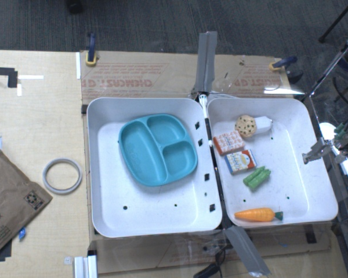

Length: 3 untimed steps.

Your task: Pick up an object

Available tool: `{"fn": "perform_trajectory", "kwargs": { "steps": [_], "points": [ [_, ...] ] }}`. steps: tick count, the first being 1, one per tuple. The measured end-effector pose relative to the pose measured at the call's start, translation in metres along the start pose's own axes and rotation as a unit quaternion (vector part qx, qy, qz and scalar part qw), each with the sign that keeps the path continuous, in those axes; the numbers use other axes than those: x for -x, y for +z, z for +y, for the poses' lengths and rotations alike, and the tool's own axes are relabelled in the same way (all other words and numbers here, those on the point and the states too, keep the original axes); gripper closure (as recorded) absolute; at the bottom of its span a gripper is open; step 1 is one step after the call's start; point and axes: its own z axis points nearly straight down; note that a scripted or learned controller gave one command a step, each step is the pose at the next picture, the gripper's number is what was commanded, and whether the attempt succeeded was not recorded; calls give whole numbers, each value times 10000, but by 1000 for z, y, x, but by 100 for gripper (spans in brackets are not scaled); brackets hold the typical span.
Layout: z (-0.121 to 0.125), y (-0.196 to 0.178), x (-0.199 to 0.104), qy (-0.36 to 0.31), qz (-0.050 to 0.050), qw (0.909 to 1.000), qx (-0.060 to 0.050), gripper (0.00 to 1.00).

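Two shallow white bins are sitting side by side on the tabletop [35, 126], viewed from above at a slant. The left bin [104, 155] is holding a blue divided plate [158, 149], lying flat near its middle. The right bin [296, 149] is holding the candidate objects: a cookie [245, 125] touching a small white piece [262, 122] near the far wall, an orange-and-white packet [228, 142] just in front of it, a blue-edged packet [240, 161] just beside that, a green pod-like item [257, 178] nearer the viewer, and a toy carrot [258, 215] lying along the near wall.

At the right rim of the right bin a grey metal part [316, 152] is projecting over the edge; whether this is the claw, and whether the claw is open or closed, cannot be told from this view. Nothing is being held.

For a sound pick, judgement favours the green item, which is lying apart from its neighbours. The two packets are lying close together and flat, so fingers are likely to slip. The carrot is crowding the wall, leaving little room on that side. A vertical descent centred across the object's narrow width is advisable.

A tape ring [62, 175] and a cardboard box [8, 204] are resting on the tabletop, left of the bins.
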Motion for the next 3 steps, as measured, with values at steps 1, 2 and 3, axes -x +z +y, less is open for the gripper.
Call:
{"fn": "perform_trajectory", "kwargs": {
  "steps": [1, 2, 3],
  "points": [
    [7, 102, -81, -39, 3, 10000, -2, 0],
    [51, 9, -108, -302, -5, 9995, 3, 0],
    [39, 149, -89, -636, 2, 9980, -3, 0]
  ]
}}
